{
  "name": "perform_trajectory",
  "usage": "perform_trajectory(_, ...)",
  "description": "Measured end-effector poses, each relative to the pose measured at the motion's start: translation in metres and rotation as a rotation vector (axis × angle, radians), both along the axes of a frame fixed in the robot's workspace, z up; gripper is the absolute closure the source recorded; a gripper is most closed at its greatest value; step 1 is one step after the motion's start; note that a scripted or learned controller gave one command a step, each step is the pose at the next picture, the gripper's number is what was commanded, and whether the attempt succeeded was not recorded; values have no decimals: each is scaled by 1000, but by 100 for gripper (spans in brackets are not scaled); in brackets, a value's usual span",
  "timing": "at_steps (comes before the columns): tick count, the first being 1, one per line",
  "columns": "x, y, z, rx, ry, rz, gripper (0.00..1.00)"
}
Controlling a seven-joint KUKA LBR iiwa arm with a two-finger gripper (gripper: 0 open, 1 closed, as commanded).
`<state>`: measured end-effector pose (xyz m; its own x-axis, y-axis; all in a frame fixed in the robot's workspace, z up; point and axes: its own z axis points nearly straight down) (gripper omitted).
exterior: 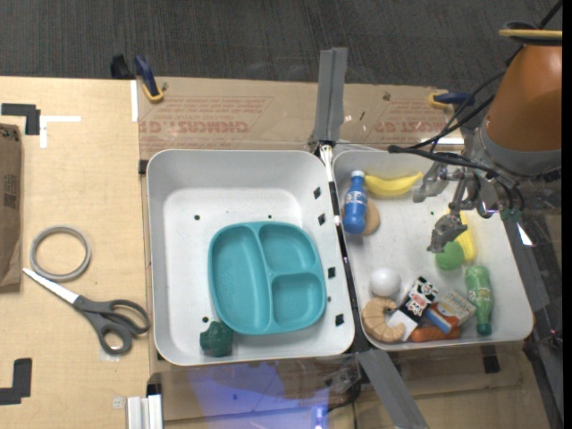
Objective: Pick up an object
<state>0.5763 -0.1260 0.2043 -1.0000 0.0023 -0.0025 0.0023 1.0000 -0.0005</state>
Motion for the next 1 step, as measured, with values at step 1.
perform_trajectory(1, -95, -4, -101, -2, -11, -10, 0)
